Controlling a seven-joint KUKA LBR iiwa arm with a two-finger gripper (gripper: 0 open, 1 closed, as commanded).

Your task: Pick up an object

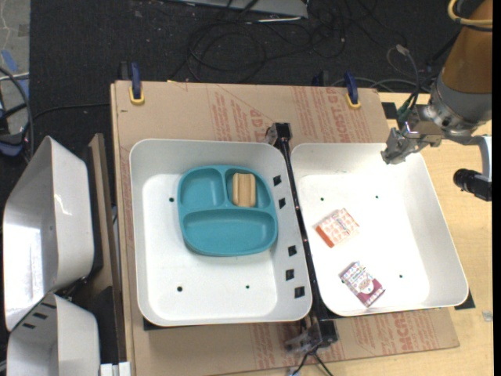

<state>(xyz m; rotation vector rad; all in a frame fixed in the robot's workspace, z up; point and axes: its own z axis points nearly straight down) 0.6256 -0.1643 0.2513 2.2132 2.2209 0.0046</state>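
Presently on the counter (407, 343): two small flat packets in the right bin (438, 210), an orange-and-white packet (337, 227) mid-bin and a pink-and-white packet (362, 283) nearer, well apart. Both look light, thin and crinkly, likely slippery; pinch across the short edges. The tool (395, 149) hangs over the bin's far rim, its state impossible to tell.

Robotics lab bench, two shallow white bins (156, 288) on a cardboard sheet (235, 104) clamped at its far edge, loose cables (227, 34) on dark floor beyond the sheet, spare white tubs (47, 210) left of it
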